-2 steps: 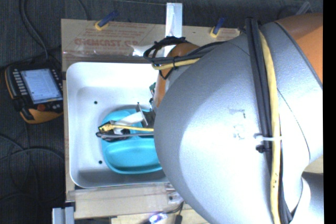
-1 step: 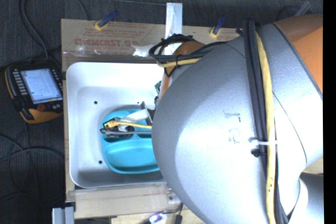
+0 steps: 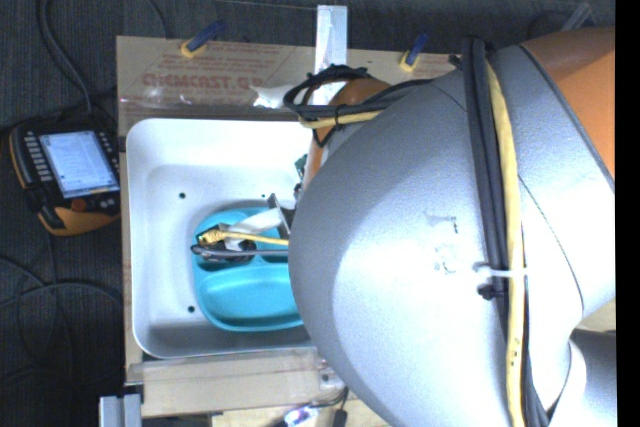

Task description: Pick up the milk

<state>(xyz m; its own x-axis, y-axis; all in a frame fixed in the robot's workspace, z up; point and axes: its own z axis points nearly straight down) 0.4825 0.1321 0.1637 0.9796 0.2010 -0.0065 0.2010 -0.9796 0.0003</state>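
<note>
What worries me most is closing on the wrong thing, or on nothing. My arm (image 3: 440, 245) lies across the right side of the bin (image 3: 160, 165) and everything beyond it, so I cannot tell where the milk is. My guess is that it sits under that grey bulk, perhaps close to where the blue bowl (image 3: 245, 300) runs in beneath me. The bowl fills the bin's lower right part, near the front wall, and that is the hazard. If the milk stands against it, a blind descent could land on the bowl's rim, tip or drag the bowl, and knock the milk over before I ever get round it. I would expect the milk to be light and smooth-sided, so an off-centre squeeze could twist it out or let it slip on the lift. The black cable (image 3: 320, 85) looped near my wrist, just over the back edge of the worktop (image 3: 190, 75), could also tug or catch if I turn sharply. My claw (image 3: 283, 213) seems to be low at the bowl's upper rim, right at the edge of my arm. So little of it is plain that I cannot tell whether it is open or closed, or whether it holds or touches anything.
</note>
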